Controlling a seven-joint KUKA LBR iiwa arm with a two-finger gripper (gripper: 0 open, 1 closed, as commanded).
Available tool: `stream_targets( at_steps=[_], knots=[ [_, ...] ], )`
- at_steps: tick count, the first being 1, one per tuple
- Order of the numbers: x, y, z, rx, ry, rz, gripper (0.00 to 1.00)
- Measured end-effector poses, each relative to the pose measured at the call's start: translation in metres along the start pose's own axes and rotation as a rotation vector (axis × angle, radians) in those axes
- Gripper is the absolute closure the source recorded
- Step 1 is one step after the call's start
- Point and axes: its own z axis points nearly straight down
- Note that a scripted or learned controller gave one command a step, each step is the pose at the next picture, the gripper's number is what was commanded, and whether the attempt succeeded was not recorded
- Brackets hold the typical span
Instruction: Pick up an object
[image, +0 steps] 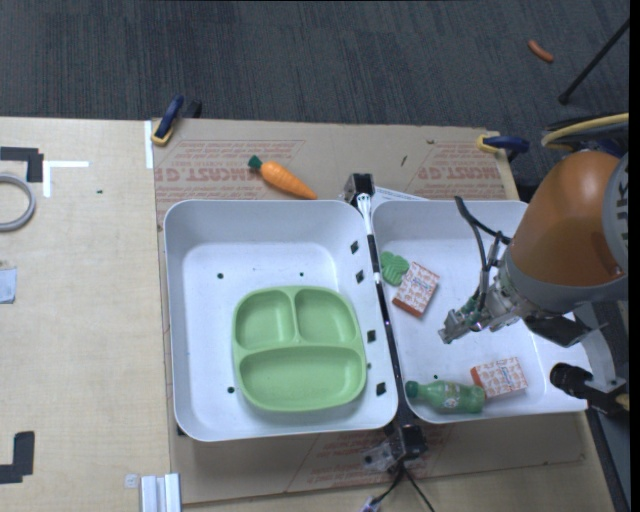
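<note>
Above the right bin (560, 215), the gripper (461, 324) is poised empty between a red packet (415, 288) and a green bottle (447, 396), finger state indiscernible; descent onto one is judged next.

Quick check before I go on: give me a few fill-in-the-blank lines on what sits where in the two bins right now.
1. The green divided plate lies in the ____ bin.
2. The green bottle lies on its ____ in the right bin.
3. The toy carrot lies on the ____, outside both bins.
4. The hand is above the ____ bin.

Missing words: left; side; cardboard; right
</note>
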Motion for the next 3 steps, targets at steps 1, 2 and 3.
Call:
stream_targets(
  at_steps=[1,2,3],
  knots=[
    [0.0,0.0,0.0,0.0,0.0,0.0,0.0],
    [-0.018,0.118,-0.013,0.002,0.0,-0.009,0.0],
    [0.004,0.086,0.001,0.004,0.001,0.056,0.0]
  ],
)
